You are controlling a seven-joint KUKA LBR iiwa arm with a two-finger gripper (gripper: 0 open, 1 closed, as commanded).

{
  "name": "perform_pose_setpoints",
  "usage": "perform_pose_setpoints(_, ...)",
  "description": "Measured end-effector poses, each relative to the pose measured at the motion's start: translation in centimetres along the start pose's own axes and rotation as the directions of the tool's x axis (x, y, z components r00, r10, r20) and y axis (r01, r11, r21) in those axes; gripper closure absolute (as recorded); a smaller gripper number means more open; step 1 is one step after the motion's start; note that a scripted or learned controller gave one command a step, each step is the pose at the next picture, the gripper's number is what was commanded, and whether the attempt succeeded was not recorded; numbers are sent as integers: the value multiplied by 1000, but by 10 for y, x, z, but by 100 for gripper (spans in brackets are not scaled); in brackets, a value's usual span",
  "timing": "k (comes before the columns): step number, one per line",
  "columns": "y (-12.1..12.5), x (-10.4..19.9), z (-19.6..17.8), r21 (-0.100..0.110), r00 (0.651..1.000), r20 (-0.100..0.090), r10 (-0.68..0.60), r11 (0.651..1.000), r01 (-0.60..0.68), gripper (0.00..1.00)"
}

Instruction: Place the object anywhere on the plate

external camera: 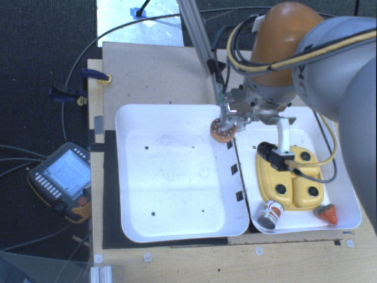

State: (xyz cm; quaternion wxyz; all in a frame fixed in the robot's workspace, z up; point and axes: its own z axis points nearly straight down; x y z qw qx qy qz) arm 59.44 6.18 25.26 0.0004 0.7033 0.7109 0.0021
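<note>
A small round brown object (221, 133), like a cookie or donut, hangs at the tips of my gripper (225, 126), which is shut on it. Both are above the top end of the divider between the two bins, at the left bin's far right corner. The yellow plate (297, 198), rounded with a few dark spots, lies in the right bin (347, 217), to the right of and nearer than the gripper. The held object is well apart from the plate.
In the right bin a small can (270, 214) lies on its side at the plate's near left corner, and a red strawberry-like piece (328, 214) sits at its near right. The left bin (171, 175) is white. A handheld pendant (63, 178) lies left of the bench.
</note>
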Motion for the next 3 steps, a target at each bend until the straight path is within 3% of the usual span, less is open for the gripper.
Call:
perform_pose_setpoints(2,18,100,36,2,1000,0,1,1000,-1,100)
perform_pose_setpoints(3,19,96,35,2,1000,2,5,1000,-5,0)
